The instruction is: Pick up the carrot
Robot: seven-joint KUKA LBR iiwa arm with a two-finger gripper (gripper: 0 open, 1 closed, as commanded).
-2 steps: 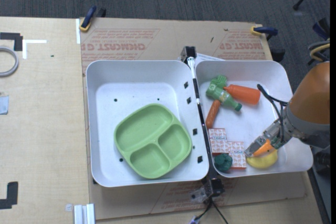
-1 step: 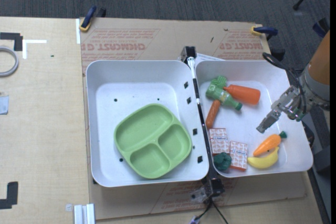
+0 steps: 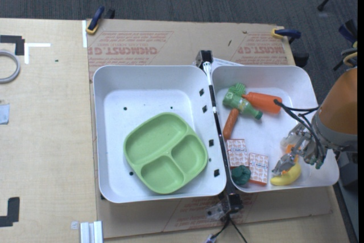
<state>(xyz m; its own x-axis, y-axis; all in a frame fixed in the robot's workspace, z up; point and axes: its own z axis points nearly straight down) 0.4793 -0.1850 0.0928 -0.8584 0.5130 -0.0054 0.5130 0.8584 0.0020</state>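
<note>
A fat orange carrot (image 3: pixel 264 102) lies in the right bin (image 3: pixel 304 83) near its far wall. A green toy piece with a leafy end (image 3: pixel 241 103) lies against the carrot's left end. A thinner orange stick (image 3: pixel 230 122) lies slanted below them, beside the divider. My gripper (image 3: pixel 289 161) hangs low over the bin's near right corner, just above a yellow banana (image 3: pixel 286 177). It is well to the right of and nearer than the carrot. Nothing shows between its tips.
Two small printed packets (image 3: pixel 237 152) (image 3: pixel 259 168) and a dark green lump (image 3: pixel 241 174) lie at the near left of the right bin. The left bin (image 3: pixel 108 122) holds a green divided plate (image 3: pixel 165 152). The arm's orange band (image 3: pixel 344 105) stands over the right rim.
</note>
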